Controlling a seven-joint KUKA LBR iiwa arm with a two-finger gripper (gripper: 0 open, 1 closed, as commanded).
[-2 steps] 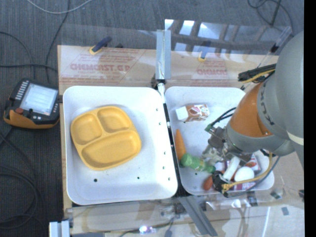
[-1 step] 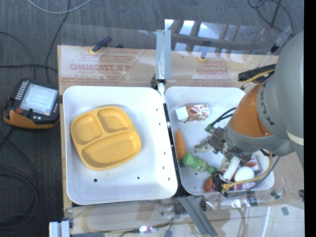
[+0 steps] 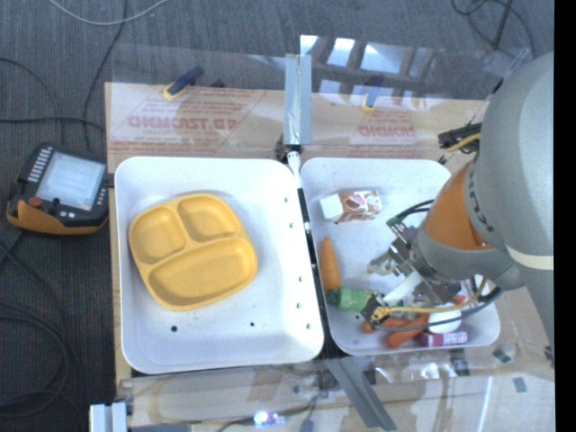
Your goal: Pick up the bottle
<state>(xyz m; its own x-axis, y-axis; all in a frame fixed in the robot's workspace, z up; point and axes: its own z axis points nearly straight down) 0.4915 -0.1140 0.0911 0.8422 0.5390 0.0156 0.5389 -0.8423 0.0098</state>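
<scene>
White plastic, the bottle (image 3: 447, 330) lies on its side at the right bin's (image 3: 409, 174) near edge, wedged among a red piece and a green toy (image 3: 349, 299). Just above it hangs the tool (image 3: 402, 282), low over the clutter, likely lining up; its state I cannot tell. Farther left, a yellow tray (image 3: 193, 248) sits alone.

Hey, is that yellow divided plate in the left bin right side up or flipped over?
Right side up. The yellow divided plate lies flat in the left bin with its three compartments facing upward, their dividing ridges showing.
</scene>
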